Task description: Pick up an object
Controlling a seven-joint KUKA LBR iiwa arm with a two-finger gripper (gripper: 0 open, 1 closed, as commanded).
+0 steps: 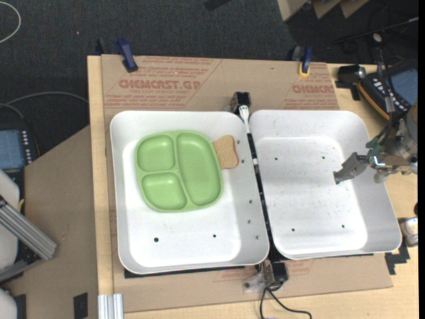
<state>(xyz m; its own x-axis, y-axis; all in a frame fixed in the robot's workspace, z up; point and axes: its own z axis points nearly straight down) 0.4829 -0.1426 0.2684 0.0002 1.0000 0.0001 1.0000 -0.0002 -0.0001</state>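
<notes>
while plate (178, 171) lies left, fingers (346, 171) well apart

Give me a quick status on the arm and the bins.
Gripper over right bin, holding nothing visible. Green divided plate and tan sponge sit in left bin, untouched. Nothing blocking.

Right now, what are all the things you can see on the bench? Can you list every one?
Bins: two, white, side by side on the bench.
Divided plate: one, light green, three compartments, in the left bin.
Small flat piece: one, tan, in the left bin, touching the plate's right edge.
Board: one, brown with red lettering, under both bins.
Clamps: two, blue, on the board's far edge.
Gripper: one, grey, over the right bin's right side, nothing seen between its fingers.
</notes>
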